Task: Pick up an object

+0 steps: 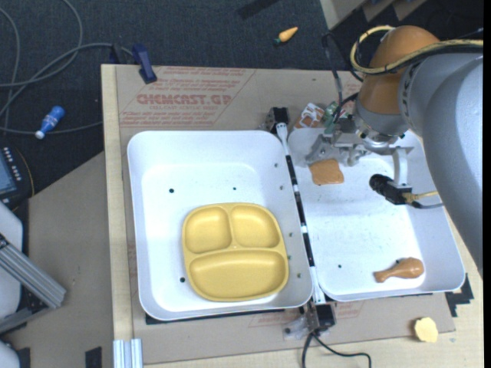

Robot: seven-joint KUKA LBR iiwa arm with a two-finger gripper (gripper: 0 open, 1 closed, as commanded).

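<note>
A grey robot arm with an orange band reached in over the right of two shallow white bins on a bench (192, 90). Its pincer (335, 153) hung low over the far left corner of the right bin (368, 228), directly above a flat brown piece like a toast slice (328, 173). Whether the pincer was wide or narrow could not be told, since the wrist hid its tips, and nothing could be seen held between them.

The likely trouble was a missed grasp. The brown piece lay flat on the bin floor, close to the bin's left wall, so the pincer might have slid over it or pushed it against the wall rather than closing around it. A tip might also have struck that wall or the divider between the bins.

Near the right bin's front right corner lay a toy drumstick (400, 270), well apart from the pincer and unobstructed. The left bin (153, 159) carried a yellow divided plate (235, 250) toward its front edge. A small yellow lump (425, 329) sat on the bench by its front right corner, outside the bins. A black cable end (387, 188) hung near the wrist, just beside the brown piece.
</note>
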